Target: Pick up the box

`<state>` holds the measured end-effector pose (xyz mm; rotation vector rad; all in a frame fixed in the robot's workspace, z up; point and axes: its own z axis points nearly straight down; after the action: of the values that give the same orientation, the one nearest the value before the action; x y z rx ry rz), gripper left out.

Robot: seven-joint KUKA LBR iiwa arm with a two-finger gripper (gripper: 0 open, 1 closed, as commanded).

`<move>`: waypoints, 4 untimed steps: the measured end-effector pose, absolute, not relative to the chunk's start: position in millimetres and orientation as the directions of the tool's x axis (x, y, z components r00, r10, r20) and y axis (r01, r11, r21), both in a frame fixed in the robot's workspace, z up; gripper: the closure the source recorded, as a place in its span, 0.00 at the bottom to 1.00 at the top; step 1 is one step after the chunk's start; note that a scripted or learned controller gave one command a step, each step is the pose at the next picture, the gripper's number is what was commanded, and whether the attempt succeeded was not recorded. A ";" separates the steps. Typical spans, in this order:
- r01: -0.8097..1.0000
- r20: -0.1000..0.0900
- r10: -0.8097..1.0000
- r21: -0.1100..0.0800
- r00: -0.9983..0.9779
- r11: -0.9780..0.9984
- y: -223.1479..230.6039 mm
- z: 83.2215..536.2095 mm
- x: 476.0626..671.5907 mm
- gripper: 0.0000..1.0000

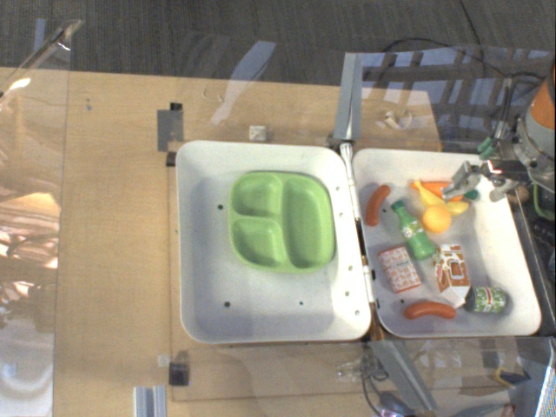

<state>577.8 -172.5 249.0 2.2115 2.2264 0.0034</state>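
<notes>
Camera view looks down on two white bins side by side. Left bin [201, 315] holds one green divided plate [282, 221] with three compartments. Right bin [512, 320] holds two sausages [376, 204] [429, 310], one green bottle [413, 230], one orange [437, 220], one carrot [431, 188], one yellow piece [457, 207], one can [486, 300] with a green label, one flat red-patterned packet [400, 268], and one box [452, 274], white with brown-red print, lying toward the near right of the bin. Box sits between packet and can, with a sausage just below it. None of the print is legible. Gripper [467, 179] hangs over the bin's far right part, above the carrot and yellow piece, well apart from the box; I cannot tell how it is set.
</notes>
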 end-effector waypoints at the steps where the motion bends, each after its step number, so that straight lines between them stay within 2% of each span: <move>1: 0.992 0.000 0.992 0.003 -0.124 0.124 -127.0 126.6 562.6 0.00; 2: 0.990 -0.015 0.991 0.042 -0.133 0.133 -97.3 99.0 517.9 0.00; 3: 0.990 -0.022 0.991 0.054 -0.133 0.134 -99.3 112.5 521.9 1.00; 4: 0.990 -0.023 0.991 0.055 -0.132 0.133 -100.0 113.1 522.1 0.00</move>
<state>522.1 -100.0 113.1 2.0334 2.3240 0.0400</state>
